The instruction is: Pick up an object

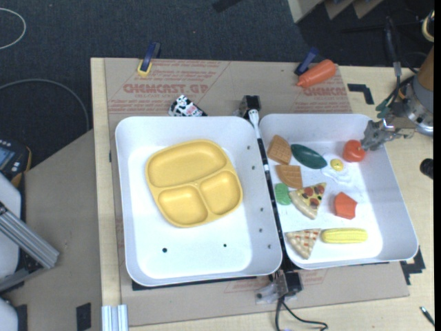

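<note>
The right bin (400, 205) holds several toy foods. A red tomato-like piece (353, 150) lies near its far right corner. My gripper (375, 136) hangs at the bin's right rim, just right of that red piece and close to touching it. Further left are a brown cracker (279, 149), a dark green leaf shape (308, 156), a waffle piece (289, 176) and a small yellow egg (337, 165). Nearer the front lie a green piece (282, 194), a pizza slice (309, 198), a red block (344, 205), a second pizza slice (302, 241) and a corn cob (344, 236).
The left bin (138, 247) holds a yellow divided plate (195, 182). On the bench behind the bins lie an orange carrot (317, 73), a blue and yellow clamp (147, 61) and a small black and white item (185, 107).
</note>
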### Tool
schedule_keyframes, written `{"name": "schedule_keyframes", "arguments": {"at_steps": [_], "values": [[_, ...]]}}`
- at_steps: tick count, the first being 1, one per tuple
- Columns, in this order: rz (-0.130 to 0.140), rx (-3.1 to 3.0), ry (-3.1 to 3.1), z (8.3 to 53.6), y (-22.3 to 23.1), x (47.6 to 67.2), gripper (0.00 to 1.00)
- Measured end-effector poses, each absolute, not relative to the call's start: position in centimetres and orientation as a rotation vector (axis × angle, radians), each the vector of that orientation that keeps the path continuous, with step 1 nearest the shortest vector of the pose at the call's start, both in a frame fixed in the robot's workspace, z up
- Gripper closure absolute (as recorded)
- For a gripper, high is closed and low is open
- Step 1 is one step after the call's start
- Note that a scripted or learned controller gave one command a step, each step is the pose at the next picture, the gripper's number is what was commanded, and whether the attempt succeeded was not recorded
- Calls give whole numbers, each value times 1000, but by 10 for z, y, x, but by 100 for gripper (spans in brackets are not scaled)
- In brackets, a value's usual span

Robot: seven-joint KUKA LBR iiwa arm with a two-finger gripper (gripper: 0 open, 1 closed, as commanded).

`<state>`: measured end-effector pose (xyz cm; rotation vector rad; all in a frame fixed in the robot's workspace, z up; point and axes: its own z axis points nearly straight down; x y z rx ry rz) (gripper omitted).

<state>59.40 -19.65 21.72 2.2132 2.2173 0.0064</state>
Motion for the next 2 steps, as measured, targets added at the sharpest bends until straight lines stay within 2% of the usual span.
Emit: {"name": "schedule_keyframes", "arguments": {"at_steps": [1, 2], "values": [[3, 2217, 2220, 226, -197, 595, 100], [2, 2216, 2229, 215, -146, 612, 100]]}}
